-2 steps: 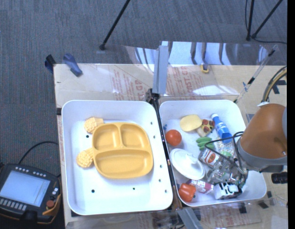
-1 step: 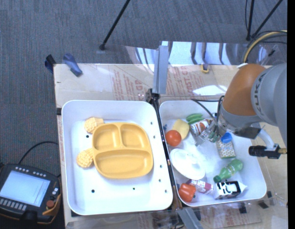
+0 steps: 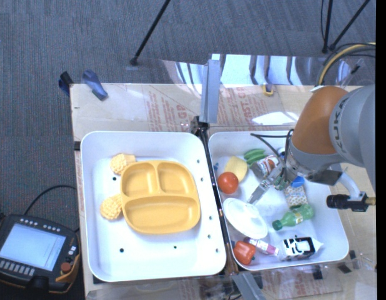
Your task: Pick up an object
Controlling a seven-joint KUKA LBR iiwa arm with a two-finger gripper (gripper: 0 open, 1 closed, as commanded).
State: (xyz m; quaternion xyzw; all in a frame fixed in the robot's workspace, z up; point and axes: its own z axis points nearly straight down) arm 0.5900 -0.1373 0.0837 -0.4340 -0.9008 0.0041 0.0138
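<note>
Over the right bin (image 3: 340,230): gripper (image 3: 258,192) low among clutter, nothing lifted yet.
Jaws: cannot tell.
Nearest objects: white plate (image 3: 245,218) at six o'clock of the gripper, tomato (image 3: 228,182) at nine.
Left to do: grasp and lift.

The right-hand white bin (image 3: 340,230) is holding a loose clutter of small objects. A red tomato (image 3: 228,182) is sitting near the bin's left wall, with a pale yellow piece (image 3: 236,167) lying just above it. A green pepper (image 3: 255,155) is lying toward the top. A white oval plate (image 3: 245,218) is resting below the tomato. A green bottle (image 3: 294,217) is lying on its side to the plate's right. A red-orange item (image 3: 244,252) is lying at the bottom edge, and a black-and-white item (image 3: 298,246) is sitting near it.
</note>
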